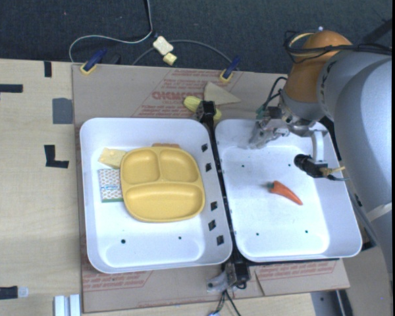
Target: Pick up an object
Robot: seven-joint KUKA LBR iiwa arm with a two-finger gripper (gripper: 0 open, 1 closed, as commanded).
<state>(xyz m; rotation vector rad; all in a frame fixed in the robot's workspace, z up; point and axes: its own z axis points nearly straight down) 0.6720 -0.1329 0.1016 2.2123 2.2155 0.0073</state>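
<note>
Small orange toy carrot (286, 192) lies alone in right white plastic bin (329, 245), about 4 o'clock of bin centre; nothing picked yet.
My two-finger gripper (262, 135) hangs over that bin's 11 o'clock corner, well apart from the carrot, nothing between its tips; spread too blurred, cannot tell. Left white bin (92, 242) holds yellow divided plastic tray (162, 183), with pale yellow sponge-like block (110, 156) and small patterned card packet (109, 184) at its 9 o'clock. Risks, my guess: descending here grabs bare floor; carrot is low, tapered, could roll or squirt out of a close.
</note>
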